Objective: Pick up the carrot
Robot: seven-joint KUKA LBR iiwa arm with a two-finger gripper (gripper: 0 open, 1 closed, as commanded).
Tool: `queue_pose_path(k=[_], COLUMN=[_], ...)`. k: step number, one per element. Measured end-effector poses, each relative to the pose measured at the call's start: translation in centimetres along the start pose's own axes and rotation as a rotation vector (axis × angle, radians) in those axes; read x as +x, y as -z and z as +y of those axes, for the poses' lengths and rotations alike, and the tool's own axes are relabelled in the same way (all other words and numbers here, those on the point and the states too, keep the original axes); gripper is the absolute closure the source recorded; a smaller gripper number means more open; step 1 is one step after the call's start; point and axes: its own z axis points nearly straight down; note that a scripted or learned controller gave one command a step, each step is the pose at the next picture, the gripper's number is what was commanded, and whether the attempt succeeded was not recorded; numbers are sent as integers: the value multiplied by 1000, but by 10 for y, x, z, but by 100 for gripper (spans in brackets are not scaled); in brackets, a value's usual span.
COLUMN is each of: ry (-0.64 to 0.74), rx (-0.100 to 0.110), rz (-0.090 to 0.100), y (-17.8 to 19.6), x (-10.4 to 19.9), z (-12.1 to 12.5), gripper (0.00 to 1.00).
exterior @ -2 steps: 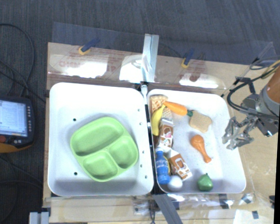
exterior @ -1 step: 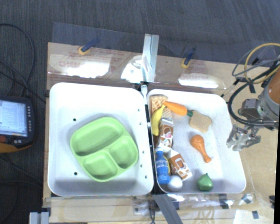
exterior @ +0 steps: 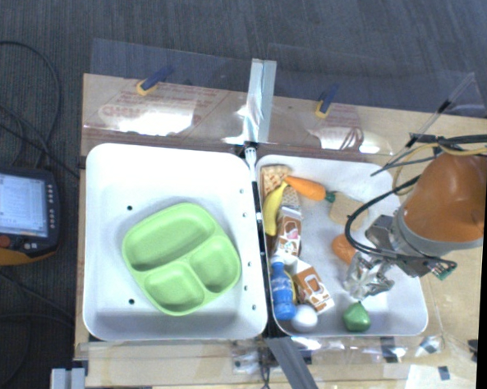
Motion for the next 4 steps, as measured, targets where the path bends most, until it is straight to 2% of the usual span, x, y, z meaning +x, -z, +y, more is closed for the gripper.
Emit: queue_pose_path(k=[1,2,3,4], ry=[214,300,770,673], rx=[8,-4,-1,11], rz=[-5,0,-2,-1], y=[111,3,86,225], x=[-30,-25,-77,-20], z=[53,49,129,68], gripper=[100,100,100,100])
